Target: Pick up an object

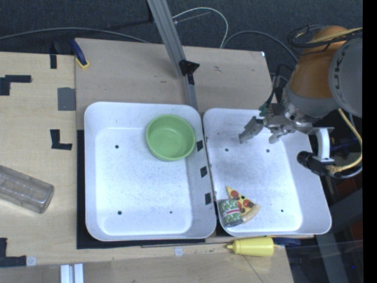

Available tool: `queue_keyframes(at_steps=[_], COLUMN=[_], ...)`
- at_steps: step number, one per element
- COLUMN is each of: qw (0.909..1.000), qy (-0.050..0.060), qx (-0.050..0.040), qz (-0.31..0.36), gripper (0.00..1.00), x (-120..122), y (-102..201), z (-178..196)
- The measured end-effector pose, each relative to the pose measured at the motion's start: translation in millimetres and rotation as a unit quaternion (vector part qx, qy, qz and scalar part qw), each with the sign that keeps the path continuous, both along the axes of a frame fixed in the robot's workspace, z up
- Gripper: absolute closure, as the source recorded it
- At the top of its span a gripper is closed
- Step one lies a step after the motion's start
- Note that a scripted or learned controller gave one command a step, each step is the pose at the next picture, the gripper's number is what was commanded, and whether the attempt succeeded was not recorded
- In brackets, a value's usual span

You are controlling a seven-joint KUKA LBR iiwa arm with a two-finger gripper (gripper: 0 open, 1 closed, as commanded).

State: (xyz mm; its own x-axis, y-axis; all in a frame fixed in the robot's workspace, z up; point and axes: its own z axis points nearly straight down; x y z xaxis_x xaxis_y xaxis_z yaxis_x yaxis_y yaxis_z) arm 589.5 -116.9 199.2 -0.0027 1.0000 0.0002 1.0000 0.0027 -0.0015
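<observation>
Right now the end effector (262, 132) hangs over the far part of the right-hand bin (294, 175), near that bin's far edge, with its two fingers spread fairly wide and nothing between them. To my eye this is the reaching step: no object is gripped yet, and the arm (321, 78) leans in from the right side of the worktop (129, 69).

The nearest thing to pick looks like the pizza-slice toy (237, 208), lying flat in the near-left corner of that same bin, close against the wall it shares with the other bin. It sits well apart from the fingers, towards the near edge of the worktop. A green bowl (171, 137) rests upright in the far-right part of the left bin (106, 175), and a yellow bottle (254, 247) lies on its side just outside the right bin's near rim.

I'd judge the next move calls for travelling towards the near-left corner, lining the open fingers over the toy, then descending; the bin wall right beside it leaves little room for a finger
</observation>
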Motion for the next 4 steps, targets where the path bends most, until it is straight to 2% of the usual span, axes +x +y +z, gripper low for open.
queue_keyframes(at_steps=[1,2,3,4], qw=[1.0,1.0,1.0,1.0], qy=[0.0,0.003,-0.001,-0.001], qx=[0.0,-0.0002,-0.0014,-0.0003], qz=[0.0,-0.001,0.0,0.001], gripper=[0.0,0.0,0.0,1.0], x=[0.0,-1.1,-1.0,-0.6], y=[-0.1,-2.6,-2.3,-1.3], z=[0.1,-64.2,-111.7,-99.8])
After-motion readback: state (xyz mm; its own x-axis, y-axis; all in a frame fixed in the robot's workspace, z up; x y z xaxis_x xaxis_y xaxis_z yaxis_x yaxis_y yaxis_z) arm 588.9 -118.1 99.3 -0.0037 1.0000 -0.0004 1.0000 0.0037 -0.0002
